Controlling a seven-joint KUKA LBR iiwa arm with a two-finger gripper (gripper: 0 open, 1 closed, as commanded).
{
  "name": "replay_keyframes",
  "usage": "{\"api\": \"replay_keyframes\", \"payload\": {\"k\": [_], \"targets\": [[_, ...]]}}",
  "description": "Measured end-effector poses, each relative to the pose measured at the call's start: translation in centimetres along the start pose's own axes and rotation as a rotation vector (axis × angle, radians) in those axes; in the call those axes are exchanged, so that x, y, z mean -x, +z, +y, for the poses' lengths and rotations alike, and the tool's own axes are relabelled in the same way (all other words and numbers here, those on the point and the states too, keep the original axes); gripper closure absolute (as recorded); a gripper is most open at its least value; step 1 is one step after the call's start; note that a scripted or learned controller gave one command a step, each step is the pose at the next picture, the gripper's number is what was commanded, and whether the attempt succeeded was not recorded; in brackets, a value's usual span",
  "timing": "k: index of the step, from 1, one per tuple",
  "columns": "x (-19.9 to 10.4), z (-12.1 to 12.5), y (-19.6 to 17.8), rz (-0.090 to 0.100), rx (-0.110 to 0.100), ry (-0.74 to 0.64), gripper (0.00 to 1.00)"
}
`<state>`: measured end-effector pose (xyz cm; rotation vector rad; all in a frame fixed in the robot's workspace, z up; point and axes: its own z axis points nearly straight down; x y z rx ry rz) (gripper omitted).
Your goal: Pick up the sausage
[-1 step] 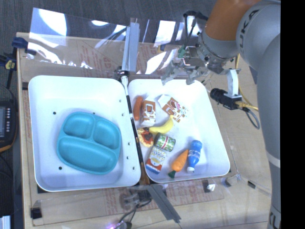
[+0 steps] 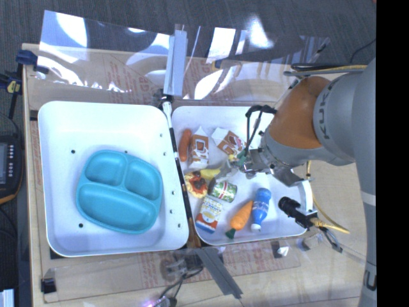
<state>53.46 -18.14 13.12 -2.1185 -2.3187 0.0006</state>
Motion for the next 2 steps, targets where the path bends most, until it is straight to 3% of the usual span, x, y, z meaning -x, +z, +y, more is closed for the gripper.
{"api": "replay_keyframes", "payload": {"k": [1, 2], "targets": [[1.9, 5.6, 3.9, 0.0, -0.002, -0.014, 0.0], [4.1, 11.0, 4.0, 0.016, -0.04, -0.207, 0.0]]}}
